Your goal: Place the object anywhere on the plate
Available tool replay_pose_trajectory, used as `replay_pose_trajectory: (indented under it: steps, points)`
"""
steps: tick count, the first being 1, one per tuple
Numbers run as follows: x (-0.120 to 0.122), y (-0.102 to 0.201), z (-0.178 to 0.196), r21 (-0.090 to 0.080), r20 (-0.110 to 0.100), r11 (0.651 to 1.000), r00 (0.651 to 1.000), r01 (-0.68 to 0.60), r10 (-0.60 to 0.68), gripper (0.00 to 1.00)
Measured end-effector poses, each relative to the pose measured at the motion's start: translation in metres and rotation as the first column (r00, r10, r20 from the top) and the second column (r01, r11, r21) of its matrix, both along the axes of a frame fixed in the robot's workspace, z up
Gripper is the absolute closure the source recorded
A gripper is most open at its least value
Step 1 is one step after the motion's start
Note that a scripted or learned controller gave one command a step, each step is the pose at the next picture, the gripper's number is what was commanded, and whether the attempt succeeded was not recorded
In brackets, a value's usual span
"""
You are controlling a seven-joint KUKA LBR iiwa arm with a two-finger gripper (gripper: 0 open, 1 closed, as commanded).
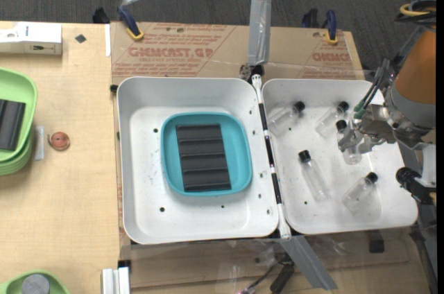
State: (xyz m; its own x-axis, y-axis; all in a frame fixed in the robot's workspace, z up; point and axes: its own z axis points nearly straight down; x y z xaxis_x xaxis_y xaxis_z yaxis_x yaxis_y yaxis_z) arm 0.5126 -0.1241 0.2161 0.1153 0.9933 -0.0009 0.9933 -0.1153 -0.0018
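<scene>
Crowded right bin, open plate
Vials (313,175) scatter the right bin (291,213); the teal plate (239,147) lies unobstructed from above.

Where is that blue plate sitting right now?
The blue plate lies in the middle of the left white bin, holding a dark ridged insert. The small clear bottles are all in the right bin beside it.

Teal plate (206,154) with black ribbed insert (203,157), white bins (139,216), clear black-capped vials (312,173), pale wood desk (62,216), orange-banded grey arm (416,74)
</scene>
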Motion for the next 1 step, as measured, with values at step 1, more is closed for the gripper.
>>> replay_pose_trajectory:
  steps: [1]
  points:
    - [-0.0013,0.0501,-0.0033,0.000,-0.002,0.996,0.996,-0.087,0.087,1.00]
